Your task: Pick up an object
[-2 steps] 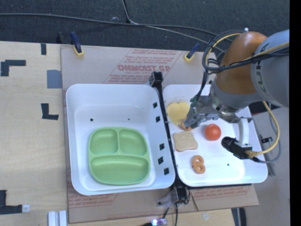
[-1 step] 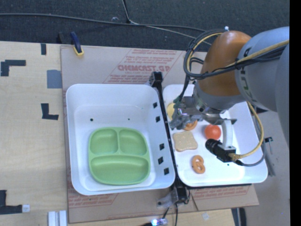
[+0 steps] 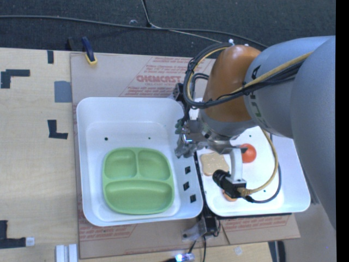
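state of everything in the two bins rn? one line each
green plate: lying flat, right side up, in the left bin.
tan slice: lying flat in the right bin, partly covered by the arm.
orange-red ball: resting on the right bin's floor, partly hidden.
arm: hanging over the right bin's left part.

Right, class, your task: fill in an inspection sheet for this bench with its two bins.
Surface: wooden bench, printed cardboard under the left bin and right bin.
Job's things: green divided plate in the left bin; tan slice and orange-red ball in the right bin.
Clutter: nothing seen.
Grippers: gripper low at the bins' shared edge.
Cables: black cable across the dark floor behind.
Surroundings: blue-handled clamp at the cardboard's back corner.
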{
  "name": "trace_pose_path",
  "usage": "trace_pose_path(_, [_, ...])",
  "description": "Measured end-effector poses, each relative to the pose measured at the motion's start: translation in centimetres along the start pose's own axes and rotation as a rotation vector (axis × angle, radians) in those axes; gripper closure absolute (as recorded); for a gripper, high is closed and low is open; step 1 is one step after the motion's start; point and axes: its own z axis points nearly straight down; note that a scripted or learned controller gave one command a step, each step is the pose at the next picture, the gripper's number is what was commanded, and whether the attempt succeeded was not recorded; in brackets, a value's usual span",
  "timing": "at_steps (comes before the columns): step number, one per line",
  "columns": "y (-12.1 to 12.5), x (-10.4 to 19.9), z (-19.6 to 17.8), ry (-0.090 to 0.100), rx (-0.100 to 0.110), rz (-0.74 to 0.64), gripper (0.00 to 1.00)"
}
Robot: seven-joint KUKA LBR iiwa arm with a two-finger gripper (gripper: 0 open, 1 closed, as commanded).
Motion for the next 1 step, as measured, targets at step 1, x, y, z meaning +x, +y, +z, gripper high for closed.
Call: trace_pose_path(1, [-1.16,3.57,-1.23,0.001,-0.002,0.0,1.0])
